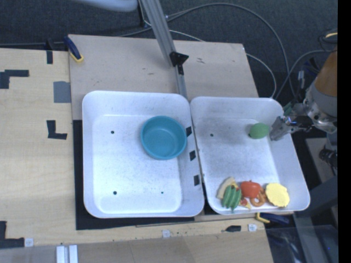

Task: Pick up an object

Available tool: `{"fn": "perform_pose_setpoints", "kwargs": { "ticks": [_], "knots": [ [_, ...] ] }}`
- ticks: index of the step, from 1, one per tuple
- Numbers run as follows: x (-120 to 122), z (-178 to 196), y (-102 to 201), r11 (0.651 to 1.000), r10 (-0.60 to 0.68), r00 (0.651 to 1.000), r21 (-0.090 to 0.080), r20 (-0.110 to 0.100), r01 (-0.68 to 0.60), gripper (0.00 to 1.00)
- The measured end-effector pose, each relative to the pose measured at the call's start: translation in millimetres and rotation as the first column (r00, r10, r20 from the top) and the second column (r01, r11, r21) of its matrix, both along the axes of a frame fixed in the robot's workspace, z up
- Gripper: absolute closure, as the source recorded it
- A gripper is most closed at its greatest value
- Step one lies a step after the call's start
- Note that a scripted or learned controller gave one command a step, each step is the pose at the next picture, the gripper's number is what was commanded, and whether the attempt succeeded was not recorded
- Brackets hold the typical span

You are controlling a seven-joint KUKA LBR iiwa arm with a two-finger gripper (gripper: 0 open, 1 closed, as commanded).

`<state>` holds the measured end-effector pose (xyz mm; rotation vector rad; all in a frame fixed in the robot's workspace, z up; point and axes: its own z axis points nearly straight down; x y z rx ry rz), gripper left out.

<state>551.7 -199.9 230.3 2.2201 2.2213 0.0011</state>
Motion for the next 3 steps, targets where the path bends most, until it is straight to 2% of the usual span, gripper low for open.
{"fn": "perform_pose_setpoints", "kwargs": {
  "ticks": [3],
  "knots": [
    [-2.2,-16.5,149.0,1.000,0.004,1.000,0.001,-0.002,-0.004,1.00]
  ]
}}
